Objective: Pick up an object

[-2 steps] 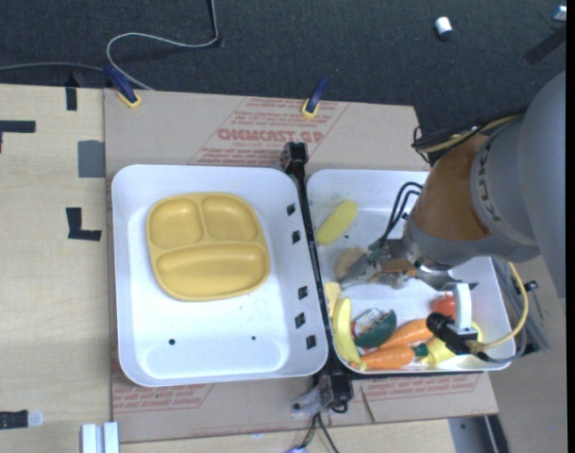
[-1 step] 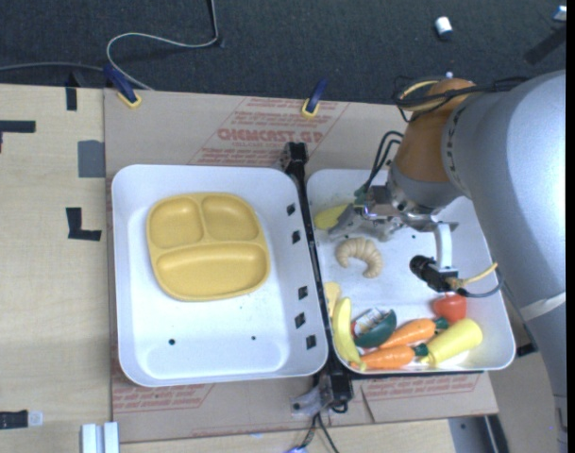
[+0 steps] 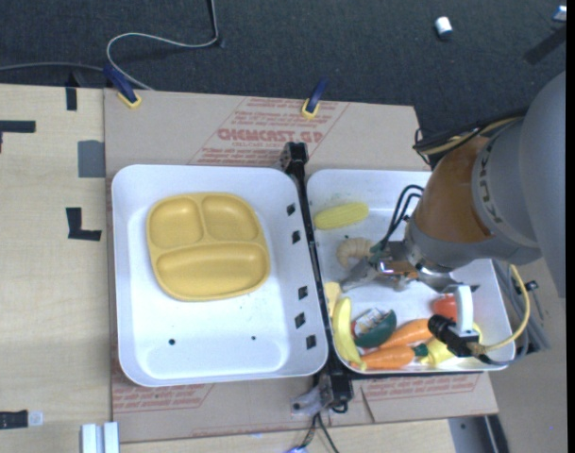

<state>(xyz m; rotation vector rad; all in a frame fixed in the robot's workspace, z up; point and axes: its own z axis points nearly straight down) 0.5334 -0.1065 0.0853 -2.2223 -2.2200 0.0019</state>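
Now the gripper [image 3: 374, 270] hangs low in the right bin [image 3: 487, 371], near its left wall, just below a small beige toy [image 3: 355, 249]. Whether anything is caught I cannot tell. Next: close and lift straight.

we see two white bins side by side on the bench. the left bin [image 3: 136, 347] holds a yellow divided plate [image 3: 209, 244]. in the right bin [image 3: 400, 179] lie a corn cob [image 3: 341, 216], a banana [image 3: 344, 330], a carrot [image 3: 403, 336] and other small toys. the arm [image 3: 495, 192] reaches in from the right, its gripper [image 3: 377, 264] low over the right bin, near a tan piece [image 3: 355, 249].
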